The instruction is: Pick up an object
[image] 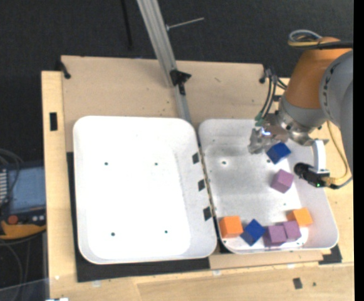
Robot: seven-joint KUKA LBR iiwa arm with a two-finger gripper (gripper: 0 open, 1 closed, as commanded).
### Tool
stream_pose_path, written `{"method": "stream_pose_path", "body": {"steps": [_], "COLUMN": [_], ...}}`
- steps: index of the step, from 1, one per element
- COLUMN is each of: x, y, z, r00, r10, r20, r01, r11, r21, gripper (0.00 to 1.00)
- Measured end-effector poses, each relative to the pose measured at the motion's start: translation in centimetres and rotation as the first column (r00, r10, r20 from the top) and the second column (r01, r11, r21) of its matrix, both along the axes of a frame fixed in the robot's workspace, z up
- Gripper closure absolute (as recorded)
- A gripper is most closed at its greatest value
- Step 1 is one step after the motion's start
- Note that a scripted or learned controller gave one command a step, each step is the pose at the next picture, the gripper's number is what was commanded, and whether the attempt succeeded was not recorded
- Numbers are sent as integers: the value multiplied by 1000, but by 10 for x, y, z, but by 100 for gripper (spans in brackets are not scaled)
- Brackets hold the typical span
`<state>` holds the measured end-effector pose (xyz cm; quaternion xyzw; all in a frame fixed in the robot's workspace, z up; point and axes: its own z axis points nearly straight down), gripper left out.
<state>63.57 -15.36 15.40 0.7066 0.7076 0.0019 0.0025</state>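
my gripper (261, 138) over right bin (232, 187), far side, can't tell grip state | blue cube (278, 152) just beside it | looks light, rigid, smooth | pinch two opposite flat faces

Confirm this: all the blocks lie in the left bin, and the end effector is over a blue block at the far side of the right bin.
Not quite. The camera view shows the blocks in the right bin, not the left bin. The end effector is indeed by a blue block at that bin's far side.
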Motion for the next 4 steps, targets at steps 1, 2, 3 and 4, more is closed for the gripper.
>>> {"method": "stream_pose_path", "body": {"steps": [1,2,3,4], "x": [-1,1,-11,-28], "y": [0,9,59,109], "z": [45,99,87,80], "r00": [1000,1000,1000,1000], "r10": [0,3,4,4], "r20": [1,2,-6,-7], "r01": [0,-3,-4,-4], "r11": [1000,1000,1000,1000], "r21": [0,0,0,0], "gripper": [100,100,100,100]}}
